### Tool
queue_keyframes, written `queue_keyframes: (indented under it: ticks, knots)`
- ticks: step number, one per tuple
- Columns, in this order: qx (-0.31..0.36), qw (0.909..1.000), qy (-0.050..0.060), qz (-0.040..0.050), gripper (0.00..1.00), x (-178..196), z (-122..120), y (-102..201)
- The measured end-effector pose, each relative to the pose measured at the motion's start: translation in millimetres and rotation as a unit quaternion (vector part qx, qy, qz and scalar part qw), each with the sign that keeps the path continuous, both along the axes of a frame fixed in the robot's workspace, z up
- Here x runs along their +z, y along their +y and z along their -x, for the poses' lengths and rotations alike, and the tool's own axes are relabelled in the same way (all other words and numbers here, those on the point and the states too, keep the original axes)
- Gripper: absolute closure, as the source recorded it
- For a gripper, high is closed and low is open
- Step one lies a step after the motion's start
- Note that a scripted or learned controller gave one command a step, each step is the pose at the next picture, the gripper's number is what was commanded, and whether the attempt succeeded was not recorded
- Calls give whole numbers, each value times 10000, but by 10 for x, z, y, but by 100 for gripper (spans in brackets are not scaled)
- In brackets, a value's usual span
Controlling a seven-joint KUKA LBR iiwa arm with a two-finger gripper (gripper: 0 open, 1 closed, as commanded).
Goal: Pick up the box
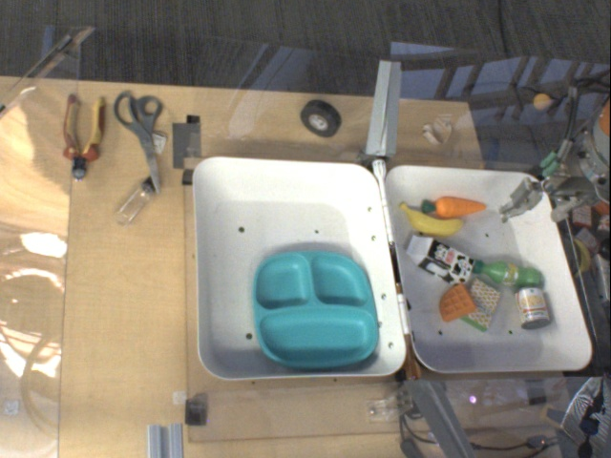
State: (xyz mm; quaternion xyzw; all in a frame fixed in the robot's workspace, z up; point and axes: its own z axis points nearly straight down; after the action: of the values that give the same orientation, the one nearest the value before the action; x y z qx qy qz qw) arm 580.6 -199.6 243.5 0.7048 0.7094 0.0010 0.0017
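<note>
Our pincer [523,198] is hovering at the right bin's [573,356] upper edge, grip state unclear. The box [439,258] is lying down-left of it, beside the banana [430,220]; we're advising a centred descent.

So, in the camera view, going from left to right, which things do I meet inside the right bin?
Box → orange wedge → green bottle → can.

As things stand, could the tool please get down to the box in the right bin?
Probably yes. The box lies flat with open space above it; the banana and green bottle crowd its ends, and the tool hovers nearby.
</note>
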Motion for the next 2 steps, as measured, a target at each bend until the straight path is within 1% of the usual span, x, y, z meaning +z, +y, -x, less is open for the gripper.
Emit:
queue_keyframes:
  ticks: [1, 2]
  knots:
    - [754, 9972, -5, 3, 0, -1299, 571, 216]
    - [724, 9974, -63, 26, 0, -1539, 888, 517]
